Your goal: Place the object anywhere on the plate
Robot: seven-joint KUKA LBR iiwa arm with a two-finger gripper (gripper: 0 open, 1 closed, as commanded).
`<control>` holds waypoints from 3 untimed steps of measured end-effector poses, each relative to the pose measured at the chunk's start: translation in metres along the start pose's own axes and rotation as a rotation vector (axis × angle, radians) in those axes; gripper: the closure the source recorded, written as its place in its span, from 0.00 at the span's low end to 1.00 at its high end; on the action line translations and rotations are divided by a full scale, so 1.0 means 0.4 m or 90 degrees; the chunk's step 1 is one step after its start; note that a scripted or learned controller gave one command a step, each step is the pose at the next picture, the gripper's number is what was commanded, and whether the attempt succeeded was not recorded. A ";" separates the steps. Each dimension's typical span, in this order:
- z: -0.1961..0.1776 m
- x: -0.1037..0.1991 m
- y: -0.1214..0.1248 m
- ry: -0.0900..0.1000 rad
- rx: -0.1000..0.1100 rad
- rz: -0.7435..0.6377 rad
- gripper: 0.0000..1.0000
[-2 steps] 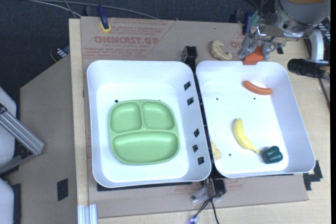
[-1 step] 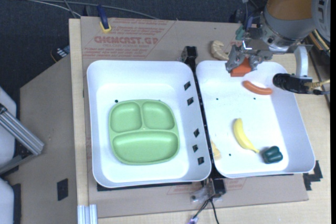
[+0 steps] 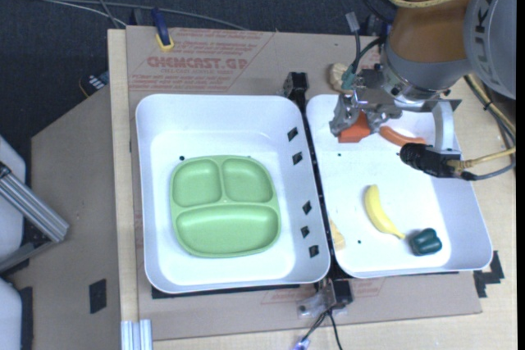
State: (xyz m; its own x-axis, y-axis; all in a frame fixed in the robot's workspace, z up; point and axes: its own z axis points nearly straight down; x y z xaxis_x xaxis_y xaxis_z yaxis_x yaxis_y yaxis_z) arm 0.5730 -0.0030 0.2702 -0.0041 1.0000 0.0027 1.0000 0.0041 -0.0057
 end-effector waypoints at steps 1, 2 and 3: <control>0.055 0.115 -0.059 0.000 0.000 0.000 1.00; 0.088 0.223 -0.137 0.000 0.001 -0.001 1.00; 0.113 0.325 -0.173 -0.001 0.000 0.000 1.00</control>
State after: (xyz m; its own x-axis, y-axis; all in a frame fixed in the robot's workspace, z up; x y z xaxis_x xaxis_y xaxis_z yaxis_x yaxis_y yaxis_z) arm 0.5029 0.1269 0.2257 -0.0034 1.0000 0.0014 1.0000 0.0034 -0.0054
